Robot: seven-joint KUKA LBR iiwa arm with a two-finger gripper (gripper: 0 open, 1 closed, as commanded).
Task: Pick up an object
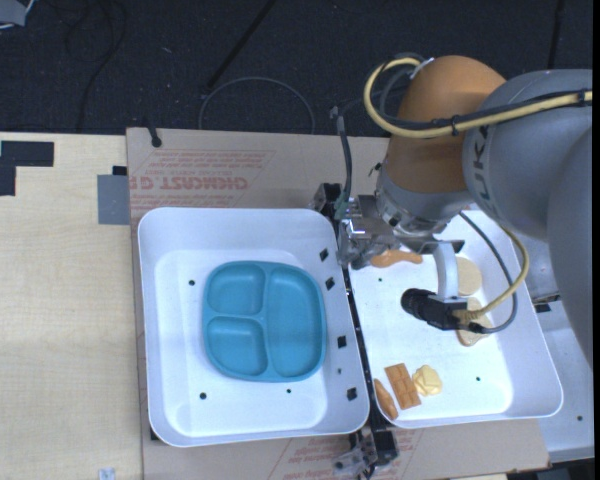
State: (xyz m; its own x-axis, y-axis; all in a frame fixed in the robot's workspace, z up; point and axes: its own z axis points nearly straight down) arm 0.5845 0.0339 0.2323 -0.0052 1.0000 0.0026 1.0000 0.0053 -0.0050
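Red lettering runs across the cardboard sheet [230,168] just behind the left bin [165,268], printed upside down from this angle and too faint to make out for certain. More red print peeks from the cardboard's front edge below that bin, unreadable. The grey arm [535,158] carries letters, illegible here.

A single fixed camera looks down at a slant from above the counter [50,298]. The two white bins [170,258] fill the lower middle of the frame at middling range. Dark floor crosses the top, and the arm [520,158] crowds the upper right.
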